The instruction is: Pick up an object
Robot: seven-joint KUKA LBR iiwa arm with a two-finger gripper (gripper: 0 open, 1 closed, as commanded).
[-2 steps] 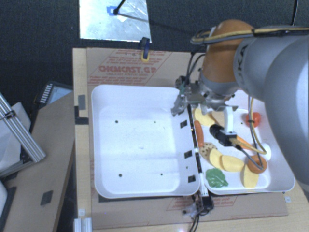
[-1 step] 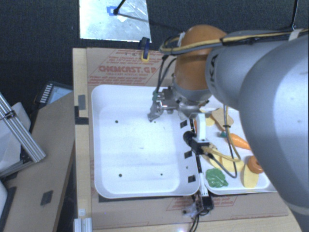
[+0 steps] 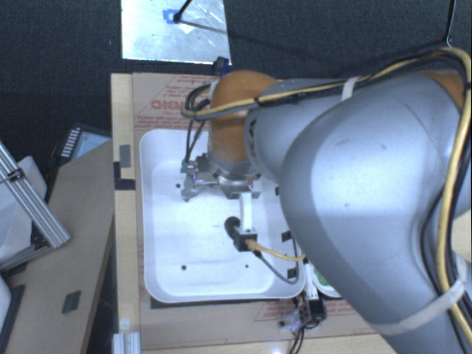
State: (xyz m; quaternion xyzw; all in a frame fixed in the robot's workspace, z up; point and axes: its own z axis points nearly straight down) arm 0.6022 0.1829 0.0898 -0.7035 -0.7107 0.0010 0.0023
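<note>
Bin – plain white, w/ a few small dark dots on its floor. Arm: matt grey, w/ an orange band above the wrist; yellow and black cables run along it. Gripper: silvery metal. Cardboard sheet: brown w/ red print. Backdrop: dark, finely speckled. Foil-like panel – shiny silver-grey, w/ one blue spot. Board: tan.

Smooth grey arm with orange band, yellow cables.

The arm hides most of the right bin, and the pincer's grip cannot be made out
</note>
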